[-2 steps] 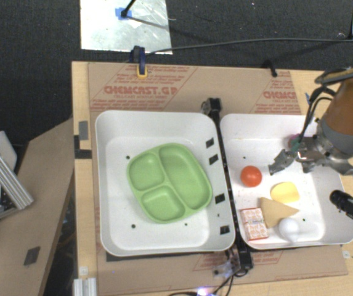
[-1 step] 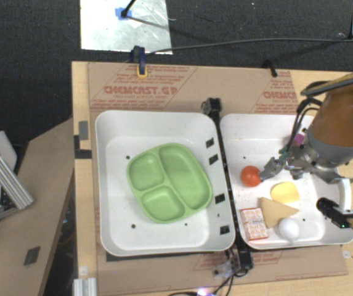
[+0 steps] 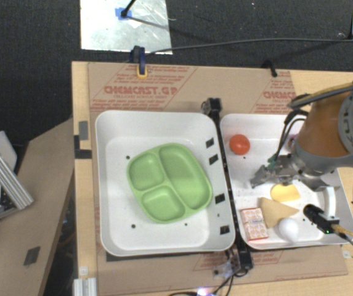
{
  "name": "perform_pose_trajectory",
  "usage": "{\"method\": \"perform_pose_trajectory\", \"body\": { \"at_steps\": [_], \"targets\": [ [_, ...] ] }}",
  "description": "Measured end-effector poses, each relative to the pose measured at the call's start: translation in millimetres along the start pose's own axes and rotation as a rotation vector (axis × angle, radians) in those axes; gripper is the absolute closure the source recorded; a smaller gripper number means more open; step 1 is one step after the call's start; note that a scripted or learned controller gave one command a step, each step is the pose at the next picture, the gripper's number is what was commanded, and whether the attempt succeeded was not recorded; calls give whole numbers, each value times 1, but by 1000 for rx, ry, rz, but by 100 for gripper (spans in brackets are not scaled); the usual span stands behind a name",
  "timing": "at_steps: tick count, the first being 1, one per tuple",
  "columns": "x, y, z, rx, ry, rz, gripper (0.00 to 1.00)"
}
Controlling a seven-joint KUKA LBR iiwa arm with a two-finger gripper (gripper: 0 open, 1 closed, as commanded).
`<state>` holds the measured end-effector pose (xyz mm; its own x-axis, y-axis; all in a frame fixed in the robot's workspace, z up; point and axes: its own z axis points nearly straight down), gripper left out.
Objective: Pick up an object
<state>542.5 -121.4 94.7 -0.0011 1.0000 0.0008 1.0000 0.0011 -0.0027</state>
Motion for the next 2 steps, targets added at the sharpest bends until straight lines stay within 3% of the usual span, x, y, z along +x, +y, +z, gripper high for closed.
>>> {"method": "perform_pose_trajectory", "body": {
  "at_steps": [1,2],
  "targets": [
    [-1,2,-14,-6,-1,0,100],
    [-1,7,-78,-11,-3,-3,100]
  ]
}}
